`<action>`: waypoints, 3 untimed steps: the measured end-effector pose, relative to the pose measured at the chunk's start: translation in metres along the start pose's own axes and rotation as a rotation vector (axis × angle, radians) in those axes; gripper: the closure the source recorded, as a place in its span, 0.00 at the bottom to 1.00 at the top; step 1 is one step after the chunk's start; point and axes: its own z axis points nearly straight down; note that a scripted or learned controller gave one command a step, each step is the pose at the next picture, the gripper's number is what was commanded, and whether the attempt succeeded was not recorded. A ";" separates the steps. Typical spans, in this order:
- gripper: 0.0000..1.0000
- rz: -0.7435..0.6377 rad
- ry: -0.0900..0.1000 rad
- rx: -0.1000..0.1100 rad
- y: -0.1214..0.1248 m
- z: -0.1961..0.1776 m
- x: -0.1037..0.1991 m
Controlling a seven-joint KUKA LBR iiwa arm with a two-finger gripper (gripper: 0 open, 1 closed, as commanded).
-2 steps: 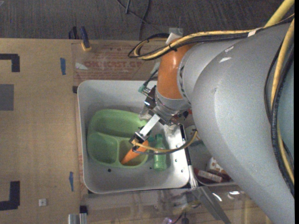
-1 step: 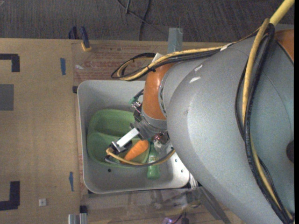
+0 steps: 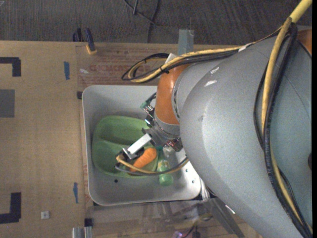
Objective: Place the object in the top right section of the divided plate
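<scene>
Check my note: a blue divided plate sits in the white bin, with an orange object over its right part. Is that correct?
Not quite. The camera view shows that the divided plate is green, not blue. The rest holds: it sits in the white bin, with the orange object over its right part.

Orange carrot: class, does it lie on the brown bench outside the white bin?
No, the orange carrot is inside the white bin, over the near edge of the green divided plate.
</scene>
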 end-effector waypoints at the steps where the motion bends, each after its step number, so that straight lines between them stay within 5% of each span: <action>1: 1.00 0.122 0.012 0.016 0.061 0.010 0.043; 2: 1.00 0.117 -0.002 0.012 0.052 -0.197 0.061; 3: 1.00 -0.135 -0.004 0.016 0.041 -0.069 0.032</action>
